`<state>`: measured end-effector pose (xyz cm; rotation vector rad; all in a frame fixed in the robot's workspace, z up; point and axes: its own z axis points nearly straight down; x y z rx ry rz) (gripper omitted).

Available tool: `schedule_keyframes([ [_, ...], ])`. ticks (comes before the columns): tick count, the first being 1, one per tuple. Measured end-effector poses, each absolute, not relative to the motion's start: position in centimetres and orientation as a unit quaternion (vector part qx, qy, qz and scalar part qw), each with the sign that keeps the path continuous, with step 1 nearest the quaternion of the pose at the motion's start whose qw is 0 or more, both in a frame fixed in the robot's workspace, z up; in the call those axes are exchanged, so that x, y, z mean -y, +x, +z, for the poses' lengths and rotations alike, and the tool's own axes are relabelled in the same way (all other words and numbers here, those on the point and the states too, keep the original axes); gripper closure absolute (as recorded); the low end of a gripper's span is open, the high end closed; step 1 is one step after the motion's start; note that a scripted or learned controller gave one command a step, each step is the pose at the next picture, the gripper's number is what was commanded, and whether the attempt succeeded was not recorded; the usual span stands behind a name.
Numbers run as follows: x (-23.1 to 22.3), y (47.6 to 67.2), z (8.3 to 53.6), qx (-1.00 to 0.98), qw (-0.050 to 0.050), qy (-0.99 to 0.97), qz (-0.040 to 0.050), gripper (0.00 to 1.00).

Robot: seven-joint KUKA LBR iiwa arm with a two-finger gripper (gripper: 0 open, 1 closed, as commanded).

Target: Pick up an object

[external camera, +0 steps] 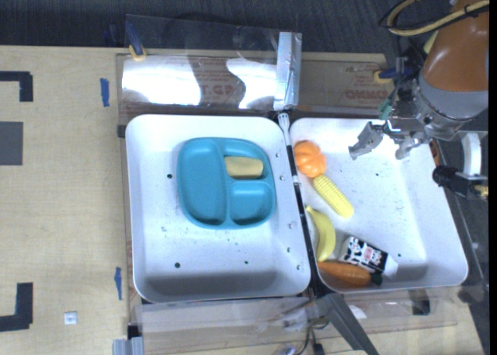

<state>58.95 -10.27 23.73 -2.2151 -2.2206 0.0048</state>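
The spread, empty gripper (pixel 384 142) hung over the right white bin's (pixel 411 221) far edge; a ridged yellow plastic corn cob (pixel 332 195) lay by its left wall.

**Bright Toy Food Against White Bins**

Two white bins sit side by side, the left bin (pixel 155 260) flecked with small dark specks, as is the right bin (pixel 411 214). A sky-blue divided plate (pixel 213 186) holds a pale yellow block (pixel 244 168). In the right bin lie an orange pumpkin (pixel 310 158), a yellow corn cob (pixel 332 196), a yellow banana (pixel 323 233), an orange carrot (pixel 345 273) and a black-and-white printed pack (pixel 365 255). The counter (pixel 58 214) is light wood with black and blue tape marks. The arm (pixel 458 58) is grey, banded orange.
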Motion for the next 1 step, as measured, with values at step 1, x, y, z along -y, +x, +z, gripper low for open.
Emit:
schedule_keyframes([
  [1, 4.95, 53.47, 18.1, 0.752, 0.003, -0.659, 0.0022, 0.0],
])
